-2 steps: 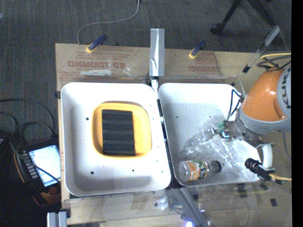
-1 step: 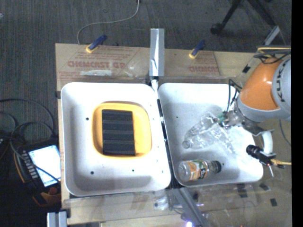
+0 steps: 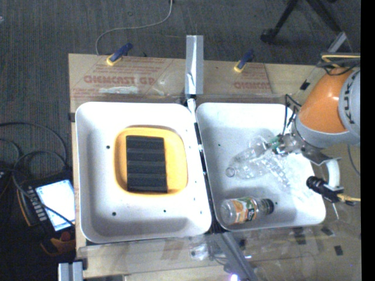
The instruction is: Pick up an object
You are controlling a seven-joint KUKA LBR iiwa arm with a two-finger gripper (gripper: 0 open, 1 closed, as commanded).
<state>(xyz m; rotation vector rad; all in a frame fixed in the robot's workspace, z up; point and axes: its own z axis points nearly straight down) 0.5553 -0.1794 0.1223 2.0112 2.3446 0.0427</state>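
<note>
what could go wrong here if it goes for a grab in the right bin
1. The clear plastic bottle is see-through against the white right bin, so its edges are hard to make out; a grasp could land off-centre and slip.
2. The orange-labelled bottle lies on its side by the bin's near wall. It may roll away when touched, and the wall leaves little room there.
3. The arm hangs over the bin's right side and hides part of it from the camera.

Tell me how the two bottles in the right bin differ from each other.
The clear bottle is transparent, unlabelled and looks crumpled; the labelled bottle has an orange label and a dark cap. The clear one lies slantwise mid-bin, the labelled one along the near wall of the right bin. Both lie on their sides.
</note>
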